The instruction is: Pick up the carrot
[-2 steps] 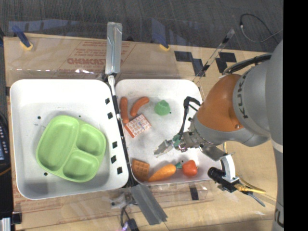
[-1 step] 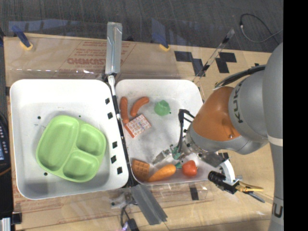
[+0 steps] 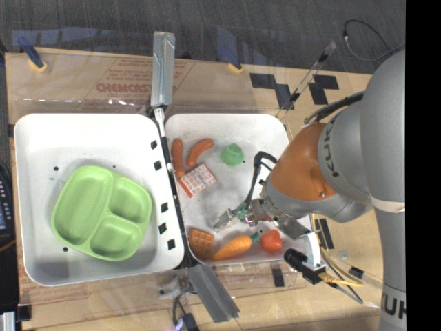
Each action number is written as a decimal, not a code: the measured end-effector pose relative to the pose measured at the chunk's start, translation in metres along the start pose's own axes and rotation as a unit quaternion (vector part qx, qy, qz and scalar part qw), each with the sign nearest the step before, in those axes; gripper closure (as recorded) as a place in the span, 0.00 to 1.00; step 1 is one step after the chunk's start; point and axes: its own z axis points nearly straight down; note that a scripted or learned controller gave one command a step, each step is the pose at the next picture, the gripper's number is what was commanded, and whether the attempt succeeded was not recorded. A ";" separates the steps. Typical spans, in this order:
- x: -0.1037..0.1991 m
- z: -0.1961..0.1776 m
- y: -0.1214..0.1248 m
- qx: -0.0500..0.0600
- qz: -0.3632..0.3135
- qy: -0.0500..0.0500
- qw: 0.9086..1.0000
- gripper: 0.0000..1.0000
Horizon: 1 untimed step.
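The orange carrot (image 3: 233,247) lies flat near the front wall of the right bin (image 3: 275,126), its thick end toward a red tomato (image 3: 272,241) and its tip beside a brown waffle piece (image 3: 201,240). My gripper (image 3: 233,217) hangs low over the bin floor just behind the carrot, a short gap away from it, pointing toward the left. The grey arm with its orange band (image 3: 303,171) covers the right part of this bin. Nothing shows as held.
Two sausages (image 3: 189,154), a small printed box (image 3: 198,181) and a green pepper-like toy (image 3: 233,155) sit at the back of the right bin. A green divided plate (image 3: 102,213) lies in the left bin (image 3: 34,136). A metal divider (image 3: 163,67) runs between the bins.
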 end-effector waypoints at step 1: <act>0.005 -0.047 -0.001 0.002 -0.072 0.002 0.997 0.00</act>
